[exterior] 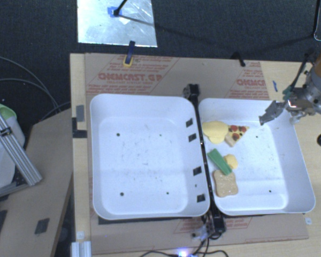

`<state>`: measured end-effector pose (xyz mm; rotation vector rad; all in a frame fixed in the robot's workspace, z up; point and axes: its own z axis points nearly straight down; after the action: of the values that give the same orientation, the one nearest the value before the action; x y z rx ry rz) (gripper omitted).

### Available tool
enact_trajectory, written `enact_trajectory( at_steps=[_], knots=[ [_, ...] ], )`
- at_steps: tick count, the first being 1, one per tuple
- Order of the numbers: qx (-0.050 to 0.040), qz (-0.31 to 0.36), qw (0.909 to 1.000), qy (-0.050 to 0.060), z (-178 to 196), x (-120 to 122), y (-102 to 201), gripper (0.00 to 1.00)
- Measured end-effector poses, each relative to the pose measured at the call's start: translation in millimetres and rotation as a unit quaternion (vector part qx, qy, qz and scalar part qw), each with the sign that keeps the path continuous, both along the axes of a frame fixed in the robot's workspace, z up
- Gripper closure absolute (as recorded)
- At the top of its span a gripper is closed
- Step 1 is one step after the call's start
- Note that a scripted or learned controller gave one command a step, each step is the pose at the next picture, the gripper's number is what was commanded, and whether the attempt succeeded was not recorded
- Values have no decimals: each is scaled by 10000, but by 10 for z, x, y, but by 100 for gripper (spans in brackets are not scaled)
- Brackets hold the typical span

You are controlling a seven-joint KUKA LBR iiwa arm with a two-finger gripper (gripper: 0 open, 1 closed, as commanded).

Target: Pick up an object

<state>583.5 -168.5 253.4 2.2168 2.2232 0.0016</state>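
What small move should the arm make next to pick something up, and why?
Probably move the tool left and down toward the pale yellow toy piece. The tool hangs over the right white bin's upper right corner, while all the items cluster by that bin's left wall.

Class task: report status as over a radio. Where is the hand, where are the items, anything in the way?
Hand over right bin's far right corner, holding nothing. Toy foods clustered by that bin's left wall, apart from hand. Nothing between them.
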Motion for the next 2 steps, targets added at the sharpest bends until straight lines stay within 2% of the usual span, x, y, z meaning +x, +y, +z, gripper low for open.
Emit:
enact_trajectory(
  at_steps=[1,2],
  knots=[
    [21,20,10000,53,-1535,235,265,0],
    [-11,38,10000,-38,-1650,745,849,0]
  ],
)
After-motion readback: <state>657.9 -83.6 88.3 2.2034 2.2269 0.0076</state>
